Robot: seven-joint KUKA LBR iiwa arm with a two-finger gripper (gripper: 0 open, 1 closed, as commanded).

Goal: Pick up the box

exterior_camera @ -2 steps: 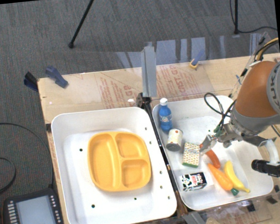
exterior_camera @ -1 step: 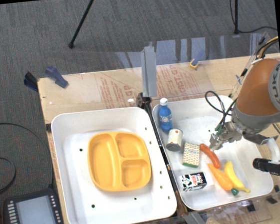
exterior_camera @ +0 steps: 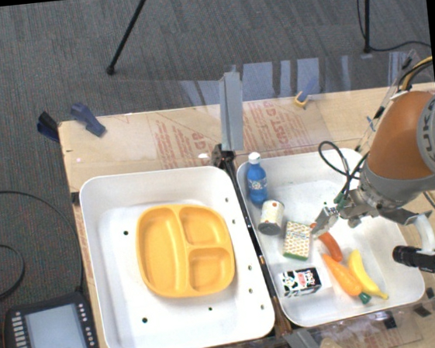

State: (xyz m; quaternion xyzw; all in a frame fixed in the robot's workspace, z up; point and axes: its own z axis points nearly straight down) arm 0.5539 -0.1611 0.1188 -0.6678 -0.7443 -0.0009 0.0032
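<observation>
At the lower left, nearest the camera, a dark teach pendant (exterior_camera: pixel 51 342) with a pale grey screen lay on the carpet, a black cable looping above it. The bench (exterior_camera: pixel 159 141) showed a bare wooden top with red printed lettering, and two shallow white plastic bins with rounded corners sat on it side by side.

The left bin (exterior_camera: pixel 105 213) carried a glossy yellow plate (exterior_camera: pixel 185 250) moulded into three compartments, one long and two smaller.

In the right bin (exterior_camera: pixel 402 285) the box (exterior_camera: pixel 296 240), a small flat rectangle patterned in green and cream checks, lay tilted near the bin's middle. A short pale can (exterior_camera: pixel 271 217) lay on its side just above it, and a blue bottle (exterior_camera: pixel 256 179) with a white cap stood near the top-left corner. A small black-and-white carton (exterior_camera: pixel 301 281) rested near the front wall. A smooth orange carrot (exterior_camera: pixel 341 274), a red pepper-like piece (exterior_camera: pixel 331 244) and a curved yellow banana (exterior_camera: pixel 365 272) clustered to the right of the box.

The tool (exterior_camera: pixel 322 220), slim and metallic, hung just beside the box's upper right corner under the grey wrist and the rounded orange band (exterior_camera: pixel 397 137). Whether it touched the box, and how wide its tips stood, could not be told.
</observation>
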